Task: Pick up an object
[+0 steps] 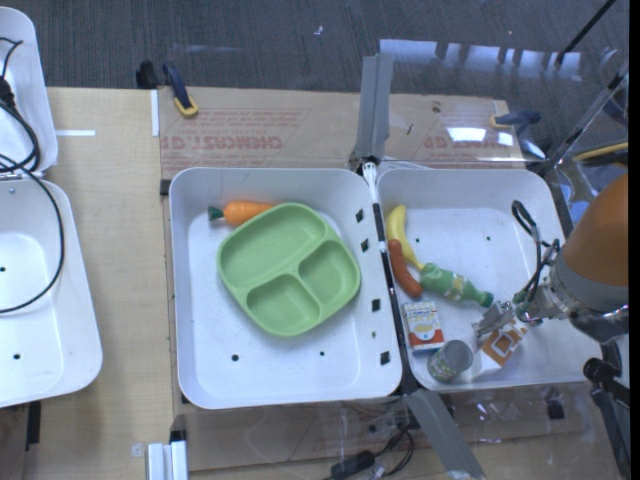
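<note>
Camera view — end effector (497, 318) beside carton (423, 325), can (450, 360), bottle (456, 286).

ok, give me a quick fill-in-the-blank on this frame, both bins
1. The green divided plate lies in the ____ bin.
2. The toy carrot lies just outside the plate's ____ rim.
3. The green bottle lies in the right bin beside a yellow ____.
4. The end effector hovers over the ____ bin.

Missing words: left; upper-left; banana; right
</note>
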You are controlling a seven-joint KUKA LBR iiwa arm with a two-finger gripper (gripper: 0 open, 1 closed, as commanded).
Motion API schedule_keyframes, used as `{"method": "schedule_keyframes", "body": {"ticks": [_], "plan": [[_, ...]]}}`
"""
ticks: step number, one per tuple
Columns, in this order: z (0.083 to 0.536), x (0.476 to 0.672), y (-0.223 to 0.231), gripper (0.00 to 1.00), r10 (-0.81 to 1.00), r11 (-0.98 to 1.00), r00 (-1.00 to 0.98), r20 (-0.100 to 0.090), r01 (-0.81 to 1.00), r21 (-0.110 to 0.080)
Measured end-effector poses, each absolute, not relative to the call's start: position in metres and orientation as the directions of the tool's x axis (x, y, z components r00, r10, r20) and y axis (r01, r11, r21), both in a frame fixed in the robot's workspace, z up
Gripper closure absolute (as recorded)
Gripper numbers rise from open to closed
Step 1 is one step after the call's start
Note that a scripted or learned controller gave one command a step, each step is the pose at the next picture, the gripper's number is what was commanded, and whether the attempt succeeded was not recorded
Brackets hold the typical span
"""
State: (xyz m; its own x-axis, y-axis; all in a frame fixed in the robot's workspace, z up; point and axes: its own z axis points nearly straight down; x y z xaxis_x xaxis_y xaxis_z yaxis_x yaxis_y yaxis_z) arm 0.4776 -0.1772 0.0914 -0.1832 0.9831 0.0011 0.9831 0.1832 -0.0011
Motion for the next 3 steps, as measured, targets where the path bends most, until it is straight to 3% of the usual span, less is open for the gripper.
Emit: {"method": "schedule_keyframes", "body": {"ticks": [1, 2, 3], "plan": [[0.101, 0.479, -0.178, 1.0, 0.984, 0.179, -0.179, 0.0, 0.984, 0.001], [0.144, 0.524, -0.128, 1.0, 0.981, 0.194, -0.194, 0.0, 0.981, -0.001], [0.144, 0.524, -0.128, 0.0, 0.981, 0.193, -0.193, 0.0, 0.981, -0.001]]}}
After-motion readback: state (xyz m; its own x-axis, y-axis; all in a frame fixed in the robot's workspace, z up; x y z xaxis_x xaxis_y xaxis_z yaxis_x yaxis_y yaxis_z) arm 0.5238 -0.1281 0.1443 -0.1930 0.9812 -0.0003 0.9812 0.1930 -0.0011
